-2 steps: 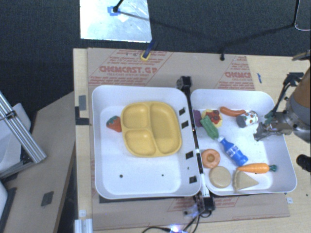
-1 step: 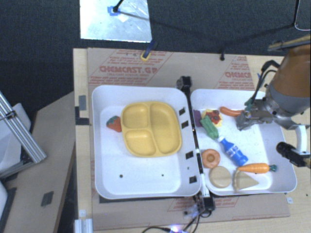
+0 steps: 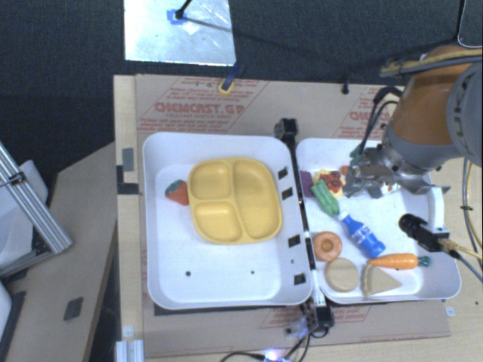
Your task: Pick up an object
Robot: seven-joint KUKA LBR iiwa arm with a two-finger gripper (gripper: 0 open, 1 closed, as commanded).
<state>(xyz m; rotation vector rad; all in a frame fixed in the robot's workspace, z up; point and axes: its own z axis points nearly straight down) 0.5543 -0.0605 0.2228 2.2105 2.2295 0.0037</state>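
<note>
While the gripper (image 3: pixel 367 179) hangs low over the far part of the right bin (image 3: pixel 445 277), its fingers' spread cannot be told. Just left of it lie a green pickle (image 3: pixel 325 197) and small red and yellow pieces (image 3: pixel 330 178). Nearer the camera from it lies a blue bottle (image 3: pixel 361 234), then a carrot (image 3: pixel 394 262).

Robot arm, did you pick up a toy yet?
Not yet. Done: the gripper has reached the right bin, above the green toy. In hand: nothing visible. Left: grabbing and lifting one; the blue bottle and carrot lie in the bin.
</note>
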